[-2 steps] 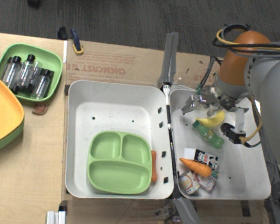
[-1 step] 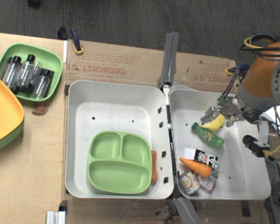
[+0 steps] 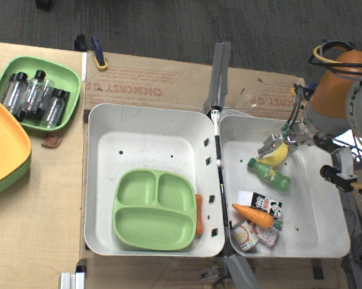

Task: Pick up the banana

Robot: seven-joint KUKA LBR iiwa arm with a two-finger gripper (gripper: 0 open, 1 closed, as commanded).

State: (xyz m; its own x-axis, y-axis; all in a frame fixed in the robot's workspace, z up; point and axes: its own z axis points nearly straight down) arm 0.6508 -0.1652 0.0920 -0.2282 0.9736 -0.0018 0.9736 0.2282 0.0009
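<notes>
The curved yellow banana is observed toward the right white bin's far edge, gripped between closed two-finger gripper fingers. Slippage is judged possible; the green plastic bottle touches it.

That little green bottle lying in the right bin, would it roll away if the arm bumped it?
Probably. The green bottle lies on its side on the bin's smooth white floor, so a nudge could set it rolling. The banana touching its upper side might check it that way. It looks like small plastic, so likely light.
</notes>
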